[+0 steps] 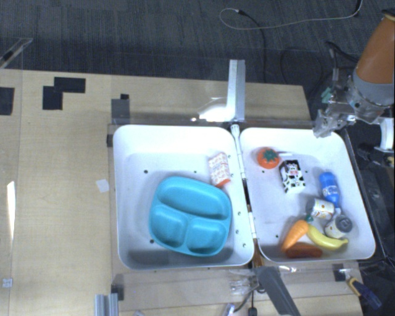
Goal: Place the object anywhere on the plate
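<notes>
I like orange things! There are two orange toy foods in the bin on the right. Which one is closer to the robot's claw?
The round orange tomato-like toy, near the bin's top left corner, lies closer to the gripper. The orange toy carrot lies far down beside the yellow toy banana.

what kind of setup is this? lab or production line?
Most likely a robotics lab bench for pick-and-place tests: two white bins fixed side by side, toy food like a banana and carrot, a blue plate, and loose cable on the floor.

Left bin (126, 185): blue plate (190, 215), small packet (218, 168) beside it.
Right bin (358, 185): tomato (268, 158), toy cow (292, 175), bottle (329, 187), carrot (295, 233), banana (327, 239).
Gripper (325, 125): above right bin's far rim.
</notes>
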Robot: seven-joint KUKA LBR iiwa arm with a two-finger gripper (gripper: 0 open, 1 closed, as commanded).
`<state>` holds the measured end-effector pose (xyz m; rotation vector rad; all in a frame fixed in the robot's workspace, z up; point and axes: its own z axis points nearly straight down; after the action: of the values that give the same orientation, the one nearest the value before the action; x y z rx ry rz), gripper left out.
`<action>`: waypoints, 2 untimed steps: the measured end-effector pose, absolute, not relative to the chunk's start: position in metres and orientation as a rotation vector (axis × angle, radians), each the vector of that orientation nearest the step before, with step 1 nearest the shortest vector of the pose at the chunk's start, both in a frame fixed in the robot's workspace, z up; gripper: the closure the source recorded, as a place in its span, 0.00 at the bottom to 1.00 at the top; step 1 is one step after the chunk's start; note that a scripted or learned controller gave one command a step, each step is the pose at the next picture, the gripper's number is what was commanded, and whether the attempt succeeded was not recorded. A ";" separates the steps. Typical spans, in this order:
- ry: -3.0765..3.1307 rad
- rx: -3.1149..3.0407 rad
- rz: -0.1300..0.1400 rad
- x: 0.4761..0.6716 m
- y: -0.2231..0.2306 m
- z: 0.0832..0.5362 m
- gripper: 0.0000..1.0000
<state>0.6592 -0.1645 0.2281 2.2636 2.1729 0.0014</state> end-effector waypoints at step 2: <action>1.975 2.443 0.000 0.597 -0.118 0.227 1.00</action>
<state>0.5973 -0.1177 0.2266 2.4427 1.9745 -0.0001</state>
